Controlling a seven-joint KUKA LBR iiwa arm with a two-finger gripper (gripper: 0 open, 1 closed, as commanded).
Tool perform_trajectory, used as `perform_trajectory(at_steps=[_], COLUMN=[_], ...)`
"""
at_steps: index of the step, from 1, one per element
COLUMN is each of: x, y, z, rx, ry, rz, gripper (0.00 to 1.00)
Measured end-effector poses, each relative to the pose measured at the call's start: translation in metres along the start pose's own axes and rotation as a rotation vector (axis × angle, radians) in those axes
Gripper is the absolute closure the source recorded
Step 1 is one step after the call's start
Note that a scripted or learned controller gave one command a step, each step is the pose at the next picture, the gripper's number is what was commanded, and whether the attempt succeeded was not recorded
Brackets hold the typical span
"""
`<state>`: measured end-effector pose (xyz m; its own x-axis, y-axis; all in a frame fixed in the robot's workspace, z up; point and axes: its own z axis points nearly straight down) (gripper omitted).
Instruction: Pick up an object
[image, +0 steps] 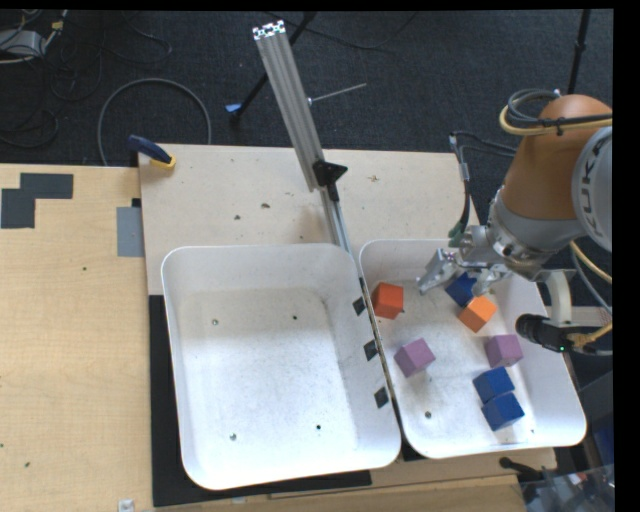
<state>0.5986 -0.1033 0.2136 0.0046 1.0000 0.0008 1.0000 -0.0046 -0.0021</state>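
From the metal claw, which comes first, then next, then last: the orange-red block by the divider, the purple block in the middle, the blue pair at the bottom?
Measured from the gripper:
1. Orange-red block, just to its left by the divider.
2. Purple block, below, mid-bin.
3. Blue pair, near the bin's bottom edge.

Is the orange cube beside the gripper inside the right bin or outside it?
Inside. The orange cube rests on the floor of the right bin, within its white rim, just below the gripper.
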Motion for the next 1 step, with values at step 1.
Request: perform_trajectory(at_steps=[1], x=[-0.0389], y=[-0.0358], z=[0.0959], rx=[0.005], ry=[-0.001], rz=[0.000], gripper=[0.00])
